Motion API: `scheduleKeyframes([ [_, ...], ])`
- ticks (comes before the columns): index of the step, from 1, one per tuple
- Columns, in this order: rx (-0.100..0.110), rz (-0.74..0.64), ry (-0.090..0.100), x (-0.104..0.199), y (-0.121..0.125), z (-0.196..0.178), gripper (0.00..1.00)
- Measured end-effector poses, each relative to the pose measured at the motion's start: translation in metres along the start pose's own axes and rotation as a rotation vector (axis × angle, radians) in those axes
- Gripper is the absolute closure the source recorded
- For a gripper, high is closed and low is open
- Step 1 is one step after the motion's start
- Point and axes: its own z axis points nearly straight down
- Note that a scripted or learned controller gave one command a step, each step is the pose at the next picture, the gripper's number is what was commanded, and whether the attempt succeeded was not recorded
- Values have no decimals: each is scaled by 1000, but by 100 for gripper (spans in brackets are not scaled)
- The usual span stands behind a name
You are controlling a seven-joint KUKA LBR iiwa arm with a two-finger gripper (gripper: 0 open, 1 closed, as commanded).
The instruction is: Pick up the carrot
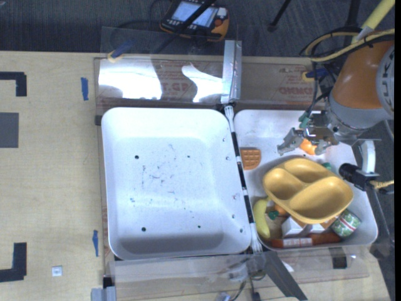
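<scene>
White plastic, two shallow bins side by side on a pale wooden bench (44, 187). Left bin (125, 168): floor bare apart from faint scuff marks and a few dark dots, open room from its near rim to its far rim.

Right bin (250, 127): crowded along the near edge. At the near rim lie a red-and-white packet (301, 238), a green-labelled can (346, 223) toward the near right corner, and a yellow-green fruit (260, 217) against the divider between the bins. A large yellow bowl-like dish (308, 192), tilted, sits over these and takes up most of the bin's middle. Just beyond it, near the divider, rests a small orange waffle-textured piece (250, 157).

Free floor in the right bin is limited to the far left corner and a strip along the far rim.

Carrot (307, 147): small orange piece, at the far right part of the right bin, just beyond the yellow dish's far edge. Gripper (306, 142) is directly over it; the grey metal fingers (289, 143) stand at either side of the orange piece, close around it. Whether the carrot is off the bin floor, I cannot tell.

Behind the bins, a clear panel (163, 74) stands along the far edge, and a handheld controller (193, 17) lies on the dark floor beyond.
</scene>
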Motion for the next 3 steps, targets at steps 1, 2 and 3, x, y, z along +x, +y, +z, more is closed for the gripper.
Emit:
scheduleKeyframes([
  [1, 0, 187, -1, -40, 25, 11, 0],
  [2, -2, 132, -1, -59, 59, 89, 0],
  [3, -9, 127, -4, -57, 62, 75, 100],
])
